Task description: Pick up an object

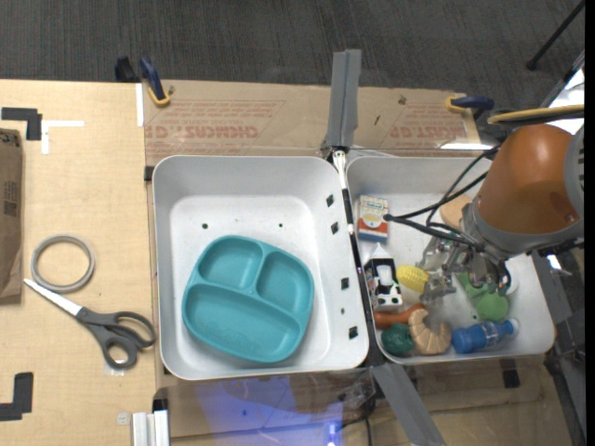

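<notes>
The right bin (423, 167) holds several small things. Among them are a white and blue carton (374, 217), a black and white toy (384, 283), a yellow piece (412, 277), an orange carrot (394, 316) and a dark green ball (398, 341). A beige shell-like piece (430, 334), a blue bottle (482, 334) and a green item (491, 303) lie along the front. My gripper (457, 272) hangs low over the middle of this bin, just right of the yellow piece and above the beige one. The orange wrist band (528, 179) hides the bin's right part.
A teal divided plate (248, 297) lies in the left bin (232, 182). On the bench to the left are scissors (98, 323), a tape ring (63, 261) and a brown bag edge (9, 214). Cables (437, 214) trail from the wrist across the right bin.
</notes>
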{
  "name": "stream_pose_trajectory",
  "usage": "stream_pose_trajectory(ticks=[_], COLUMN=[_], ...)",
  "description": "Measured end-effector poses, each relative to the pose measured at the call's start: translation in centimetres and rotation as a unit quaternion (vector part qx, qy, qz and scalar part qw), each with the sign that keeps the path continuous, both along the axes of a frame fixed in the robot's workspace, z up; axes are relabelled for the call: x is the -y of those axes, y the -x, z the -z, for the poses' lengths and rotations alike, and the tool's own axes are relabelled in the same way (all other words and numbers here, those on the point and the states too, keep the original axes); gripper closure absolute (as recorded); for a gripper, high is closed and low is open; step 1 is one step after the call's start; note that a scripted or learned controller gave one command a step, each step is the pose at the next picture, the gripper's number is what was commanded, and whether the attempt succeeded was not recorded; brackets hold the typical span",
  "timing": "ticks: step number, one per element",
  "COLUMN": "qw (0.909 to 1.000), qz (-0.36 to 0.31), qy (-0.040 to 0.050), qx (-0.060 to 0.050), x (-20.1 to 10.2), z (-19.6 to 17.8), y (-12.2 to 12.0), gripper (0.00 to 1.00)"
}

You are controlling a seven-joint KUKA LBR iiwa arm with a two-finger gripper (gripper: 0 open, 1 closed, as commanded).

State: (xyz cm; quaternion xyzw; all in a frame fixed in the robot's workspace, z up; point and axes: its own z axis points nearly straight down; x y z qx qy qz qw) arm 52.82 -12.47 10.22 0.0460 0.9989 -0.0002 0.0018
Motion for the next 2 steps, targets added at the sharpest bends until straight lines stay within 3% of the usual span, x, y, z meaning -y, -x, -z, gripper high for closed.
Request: stream_pose_trajectory(ticks=[1, 2], qw=[0.9999, 0.9949], qz=[-0.016, -0.101], qy=[0.0001, 0.002], qx=[-0.001, 0.003], x=[9.8, 9.8], z=[-15.1, -1.2], y=[-1.2, -2.9], gripper=[1.0, 1.0])
